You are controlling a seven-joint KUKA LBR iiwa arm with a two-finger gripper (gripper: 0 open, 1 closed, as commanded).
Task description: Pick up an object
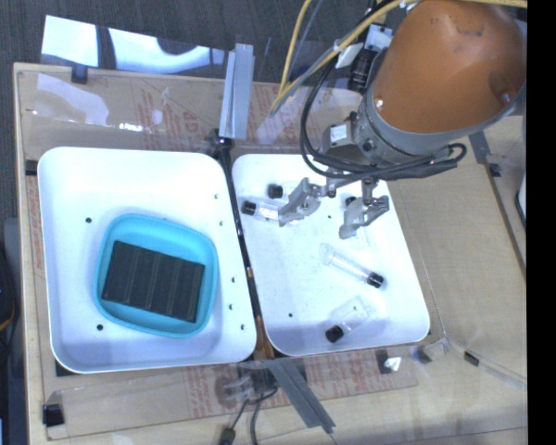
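My gripper (pixel 332 210) hangs over the upper part of the right bin (pixel 403 276), fingers spread apart with nothing between them. Below it lie two clear plastic tubes with black caps: one (pixel 352 267) near the bin's middle right, another (pixel 347 321) near the front edge. A small black piece (pixel 275 191) and another dark bit (pixel 249 208) rest near the bin's upper left, beside the left finger (pixel 299 201). The orange wrist band (pixel 449 54) hides the bin's far right corner.
The left bin (pixel 65 184) holds a light blue dish (pixel 120 239) with a dark ribbed block (pixel 155 279) inside it. A metal bar (pixel 233 91) stands at the back between the bins. Yellow and black cables (pixel 320 26) loop above the gripper.
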